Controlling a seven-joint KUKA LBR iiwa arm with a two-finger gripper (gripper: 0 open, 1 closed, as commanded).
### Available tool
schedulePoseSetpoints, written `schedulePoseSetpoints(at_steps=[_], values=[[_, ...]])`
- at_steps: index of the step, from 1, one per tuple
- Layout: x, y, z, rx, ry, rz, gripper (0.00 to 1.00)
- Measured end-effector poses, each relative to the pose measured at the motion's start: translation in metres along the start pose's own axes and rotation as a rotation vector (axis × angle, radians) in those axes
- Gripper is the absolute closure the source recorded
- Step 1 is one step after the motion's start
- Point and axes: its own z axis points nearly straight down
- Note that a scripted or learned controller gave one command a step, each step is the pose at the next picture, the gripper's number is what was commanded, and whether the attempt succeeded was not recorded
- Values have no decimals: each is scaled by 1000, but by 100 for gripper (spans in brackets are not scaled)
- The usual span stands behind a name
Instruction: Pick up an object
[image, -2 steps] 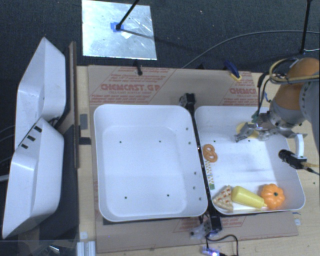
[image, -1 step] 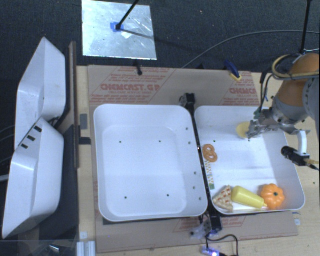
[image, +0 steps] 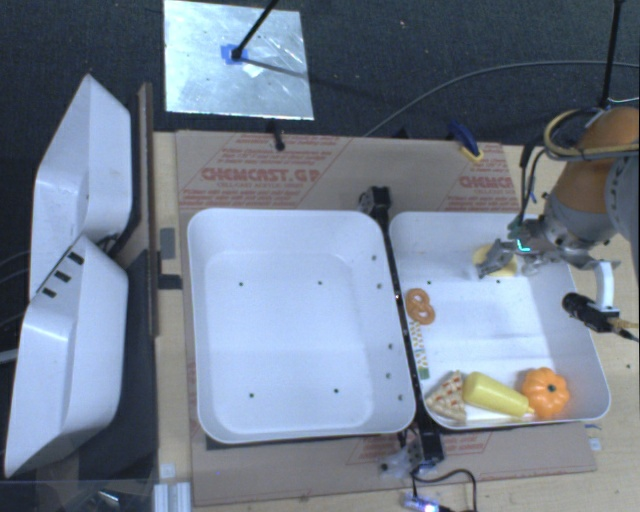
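Note:
My gripper (image: 496, 261) is low over the far part of the right bin (image: 500, 320), near its back wall. A small pale yellow object (image: 506, 267) lies right at the gripper's tip, partly hidden by it. At the bin's front edge, an orange pumpkin (image: 546, 391), a yellow oblong piece (image: 494, 394) and a pizza slice (image: 447, 396) sit in a row. Near the bin's left wall lie a pretzel (image: 420, 306) and, just in front of it, a thin striped stick (image: 419, 351).
The left bin (image: 290, 320) sits beside the right one, with a black divider (image: 400, 310) between them. The grey and orange arm (image: 592, 190) comes in over the right bin's far right corner. Spare white bins (image: 75, 270) are stacked at the far left.

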Motion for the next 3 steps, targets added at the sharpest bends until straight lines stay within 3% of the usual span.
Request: schedulePoseSetpoints(at_steps=[3], values=[[0,0,0,0,0,0,0]])
